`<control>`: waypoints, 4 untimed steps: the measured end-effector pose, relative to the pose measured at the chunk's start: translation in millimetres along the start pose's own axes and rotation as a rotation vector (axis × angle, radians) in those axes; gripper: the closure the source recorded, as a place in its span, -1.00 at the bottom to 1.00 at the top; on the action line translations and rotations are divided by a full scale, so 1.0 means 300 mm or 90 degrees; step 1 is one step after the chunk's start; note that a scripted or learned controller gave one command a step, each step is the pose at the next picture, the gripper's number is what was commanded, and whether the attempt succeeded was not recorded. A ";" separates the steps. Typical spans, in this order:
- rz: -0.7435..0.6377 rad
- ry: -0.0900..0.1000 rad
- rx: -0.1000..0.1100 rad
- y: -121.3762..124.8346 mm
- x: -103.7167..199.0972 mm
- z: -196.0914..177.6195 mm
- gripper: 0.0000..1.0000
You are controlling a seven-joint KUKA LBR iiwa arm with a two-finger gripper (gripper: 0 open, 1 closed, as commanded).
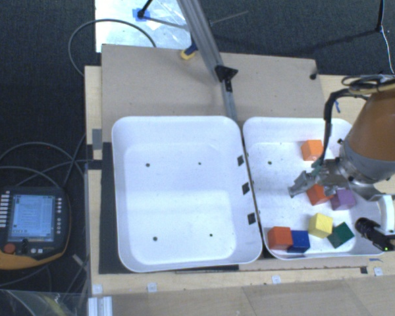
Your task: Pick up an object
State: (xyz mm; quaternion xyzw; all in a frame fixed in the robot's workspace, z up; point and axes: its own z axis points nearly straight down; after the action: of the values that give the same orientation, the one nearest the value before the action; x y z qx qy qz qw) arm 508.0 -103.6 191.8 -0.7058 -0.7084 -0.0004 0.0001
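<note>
- Table (276,74): tan board surface carrying two shallow white bins side by side, on dark carpet.
- Left bin (128,176): white, with a few small dark dots on its floor.
- Right bin (270,143): white, touching the left bin along a shared edge marked by three small black clips; it contains all the blocks.
- Arm (382,133): grey with an orange band, entering from the right and leaning over the right bin.
- Tool (307,183): grey, low over the middle of the right bin, pointing left. Its fingers cannot be made out clearly, so I cannot tell how far apart they stand or whether anything sits between them.
- Orange block (311,150): near the far side of the right bin, apart from the tool.
- Red-orange block (316,193): just beside the tool tip, partly covered by it; contact cannot be told.
- Purple block (344,199): right of the red-orange block, close under the arm.
- Yellow block (320,225): toward the near side of the bin, tilted.
- Green block (342,234): just right of the yellow block.
- Second orange block (280,236): near rim, touching a blue block (300,240).
- Teach pendant (27,226): on the carpet to the left of the table, screen lit, cables looping around it.
- Metal pole (201,28): slanting from the top down to the bins' far edge.
</note>
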 end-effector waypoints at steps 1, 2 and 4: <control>0.001 0.000 -0.001 0.001 0.000 -0.001 -1.00; 0.001 0.000 0.002 0.026 -0.002 0.194 -1.00; -0.001 0.000 -0.001 0.031 -0.003 0.303 1.00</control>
State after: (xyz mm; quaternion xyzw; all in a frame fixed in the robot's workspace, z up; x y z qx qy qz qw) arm 517.2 -104.4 100.9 -0.7055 -0.7087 -0.0010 -0.0008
